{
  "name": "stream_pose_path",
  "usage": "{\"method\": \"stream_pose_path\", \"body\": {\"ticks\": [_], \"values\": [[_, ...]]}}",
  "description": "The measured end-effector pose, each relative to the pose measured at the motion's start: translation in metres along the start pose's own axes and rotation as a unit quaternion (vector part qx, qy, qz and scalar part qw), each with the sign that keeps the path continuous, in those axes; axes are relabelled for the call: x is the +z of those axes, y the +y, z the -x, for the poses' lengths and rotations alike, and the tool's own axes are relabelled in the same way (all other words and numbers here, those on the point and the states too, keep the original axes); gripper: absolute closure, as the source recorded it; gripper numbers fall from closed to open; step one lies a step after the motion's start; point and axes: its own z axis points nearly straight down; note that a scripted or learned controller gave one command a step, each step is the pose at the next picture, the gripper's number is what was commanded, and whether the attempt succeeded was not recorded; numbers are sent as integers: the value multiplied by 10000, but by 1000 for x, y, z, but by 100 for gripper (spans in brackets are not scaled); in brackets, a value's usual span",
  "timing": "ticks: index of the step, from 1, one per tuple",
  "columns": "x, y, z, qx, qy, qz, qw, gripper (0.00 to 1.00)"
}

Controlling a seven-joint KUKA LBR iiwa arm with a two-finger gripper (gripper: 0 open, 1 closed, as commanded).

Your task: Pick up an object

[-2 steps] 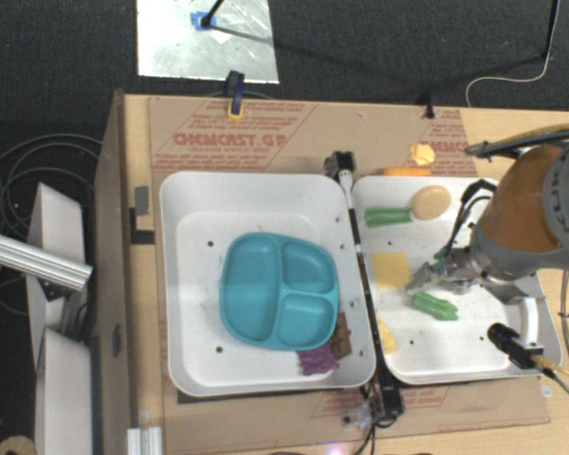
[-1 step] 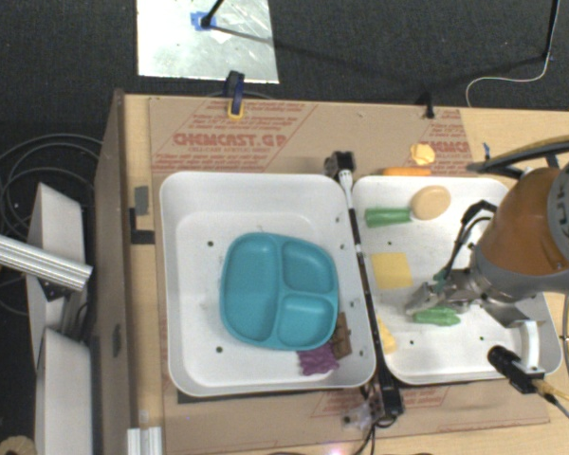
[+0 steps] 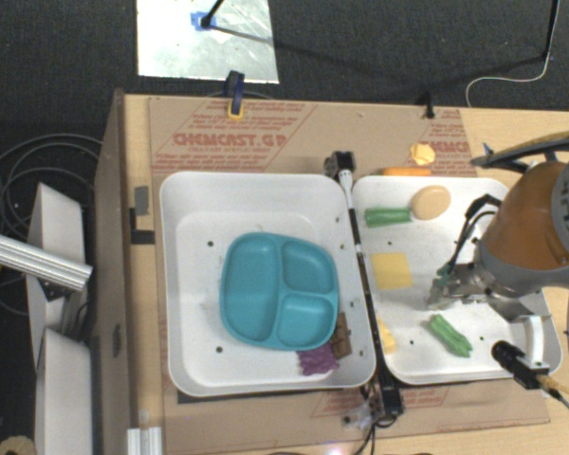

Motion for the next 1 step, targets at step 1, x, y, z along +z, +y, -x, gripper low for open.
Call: {"method": "stream_pose_path", "body": {"ticks": [1], "values": [[0, 0, 0, -1, 2, -3, 10000, 0]]}}
